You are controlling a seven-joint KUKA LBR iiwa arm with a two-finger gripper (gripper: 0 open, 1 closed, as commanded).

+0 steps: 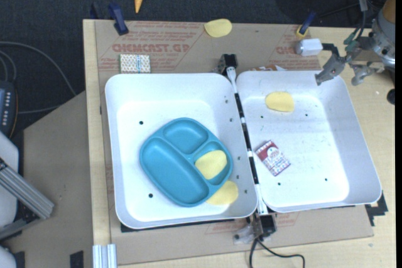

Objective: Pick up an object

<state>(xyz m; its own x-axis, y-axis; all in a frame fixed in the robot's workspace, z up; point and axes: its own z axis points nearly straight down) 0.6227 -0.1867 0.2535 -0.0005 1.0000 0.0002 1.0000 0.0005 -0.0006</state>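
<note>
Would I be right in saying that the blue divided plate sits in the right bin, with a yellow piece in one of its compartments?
Not quite: the camera view shows the blue divided plate in the left bin, not the right one. The yellow piece does lie in one of its compartments.

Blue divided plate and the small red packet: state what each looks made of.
Blue divided plate: likely molded plastic, smooth, evenly colored, with soft rounded ridges between compartments. Small red packet: seemingly printed foil or plastic film, flat, thin, slightly glossy; the view leaves the exact material open.
</note>
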